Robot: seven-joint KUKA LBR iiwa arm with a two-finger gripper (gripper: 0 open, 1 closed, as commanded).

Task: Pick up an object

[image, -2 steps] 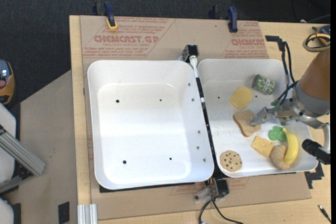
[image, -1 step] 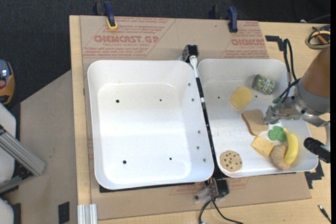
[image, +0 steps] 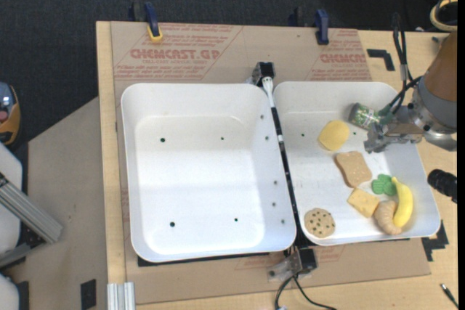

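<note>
Whether the gripper (image: pixel 373 143) is spread or closed, I cannot tell. It hangs at three o'clock in the right bin (image: pixel 305 107). Left to right lie a cookie (image: pixel 319 222) at seven, a toast slice (image: pixel 354 168) mid-bin, and a green can (image: pixel 361 115) just beside the gripper, likely my target. They are scattered loosely enough for single picks.

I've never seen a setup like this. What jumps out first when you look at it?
The cluster of toy food in the right bin draws the eye: a yellow banana, a cookie and a slice of toast. Above them the arm's tool reaches in from the right, near a small green can. The left bin is bare white beside it.
</note>
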